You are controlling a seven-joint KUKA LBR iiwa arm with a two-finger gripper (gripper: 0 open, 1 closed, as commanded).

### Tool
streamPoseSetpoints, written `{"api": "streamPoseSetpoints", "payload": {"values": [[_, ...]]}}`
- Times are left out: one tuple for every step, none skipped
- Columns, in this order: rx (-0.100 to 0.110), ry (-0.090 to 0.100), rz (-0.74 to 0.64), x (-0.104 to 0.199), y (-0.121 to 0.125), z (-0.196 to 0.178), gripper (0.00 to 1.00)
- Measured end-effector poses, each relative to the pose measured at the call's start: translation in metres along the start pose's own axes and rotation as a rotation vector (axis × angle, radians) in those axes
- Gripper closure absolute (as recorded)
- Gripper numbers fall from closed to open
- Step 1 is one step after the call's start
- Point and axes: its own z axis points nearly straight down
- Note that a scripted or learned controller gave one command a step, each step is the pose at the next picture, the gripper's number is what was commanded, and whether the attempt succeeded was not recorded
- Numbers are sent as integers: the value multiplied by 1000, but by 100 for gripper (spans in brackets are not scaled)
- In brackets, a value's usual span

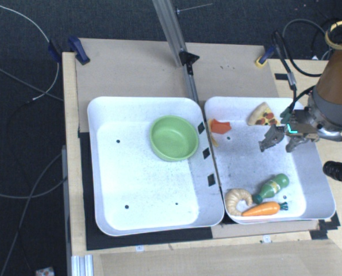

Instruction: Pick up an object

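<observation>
1. Camera view, looking down at a slant: we see two shallow white bins side by side on the bench, the left bin (110, 211) and the right bin (323, 197).
2. Left bin holds one green bowl (173, 137), upright, in its upper right part, near the wall shared with the right bin.
3. Right bin, upper left corner: a small orange-red piece (220, 126) lying just beside the shared wall. We can't tell what it is.
4. Right bin, upper edge: a pizza slice toy (262, 115), crust toward the left, close to the top rim.
5. Right bin, lower edge: a croissant (238, 199), a carrot (261, 209) and a green bottle-shaped item (271, 187) bunched together. Carrot lies flat along the bottom rim, touching or nearly touching the croissant; the green item lies tilted just above the carrot.
6. Arm comes in from the right. The gripper (280, 140) sits over the upper right part of the right bin, below and right of the pizza slice.
7. Its two dark fingers are spread apart, with bare bin floor between them; nothing is clamped.
8. Gripper is near the pizza slice but apart from it, and well apart from the group at the lower edge.
</observation>
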Motion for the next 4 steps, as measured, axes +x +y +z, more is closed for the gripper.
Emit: {"api": "streamPoseSetpoints", "payload": {"values": [[-6,0,0,0,1,-3,0],[3,1,2,-5,-1,42,0],[3,1,0,-1,6,103,0],[1,1,1,0,5,157,0]]}}
